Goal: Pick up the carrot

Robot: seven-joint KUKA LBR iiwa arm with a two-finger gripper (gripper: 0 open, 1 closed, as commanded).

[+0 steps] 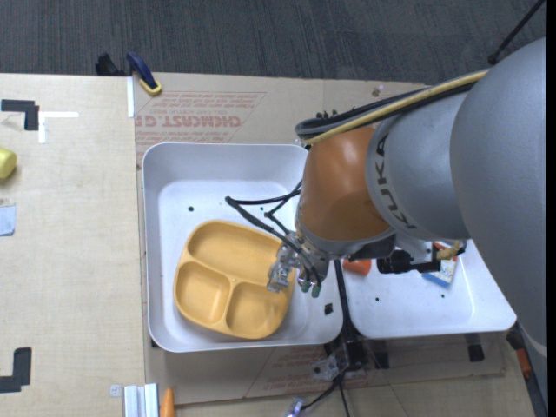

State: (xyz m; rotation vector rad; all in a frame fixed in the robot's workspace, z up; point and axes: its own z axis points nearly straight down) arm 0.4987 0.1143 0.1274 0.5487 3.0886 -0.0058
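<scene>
The carrot [357,266] shows as a small orange sliver in the right-hand bin [486,311], tucked against that bin's 9 o'clock wall and largely hidden beneath the arm's orange band [343,189]. Just at its 3 o'clock lies a small white, blue and orange packet-like object [445,266], too far covered to name. At the carrot's 9 o'clock, across the divide, the end effector [291,274] hangs over the left-hand bin [165,233], above the 3 o'clock rim of a yellow divided plate [228,276] that rests in that bin's lower half; nothing is visibly caught in it, and whether it is released or clenched I cannot tell. The step in hand looks like the approach, not yet a grasp, since the tool sits over the wrong bin, beside the carrot and apart from it. The next move probably calls for shifting toward 3 o'clock over the wall between the bins, lining up along the carrot, then descending close to that wall without striking it. On the worktop [69,276], a yellow-green object [6,163] sits at far 9 o'clock.
</scene>
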